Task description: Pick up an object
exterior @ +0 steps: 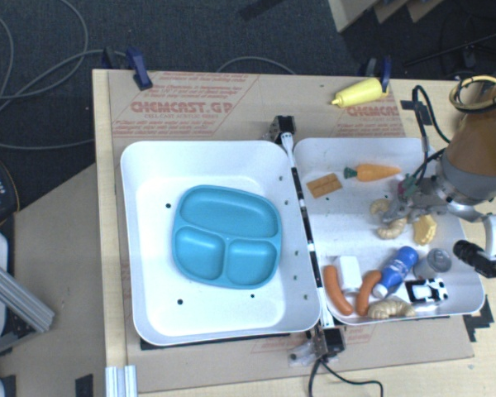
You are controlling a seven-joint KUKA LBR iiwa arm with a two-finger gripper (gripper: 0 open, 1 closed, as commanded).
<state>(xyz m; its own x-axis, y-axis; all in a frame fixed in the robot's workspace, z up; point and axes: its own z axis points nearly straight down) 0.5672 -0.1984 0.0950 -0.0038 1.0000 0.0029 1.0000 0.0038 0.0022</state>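
The right white bin holds several toy foods. An orange carrot and a brown cracker lie near its far wall. A beige lumpy piece and a yellow piece sit mid-bin. A blue bottle, a red sausage, an orange sausage and a beige piece lie near the front. My gripper reaches in from the right, low over the beige lumpy piece, between it and the carrot. I see nothing clearly held.
The left white bin carries a blue divided plate. A yellow object lies on the bench behind the right bin. Blue clamps stand at the bench's back edge. A black-and-white tag and a grey cap lie front right.
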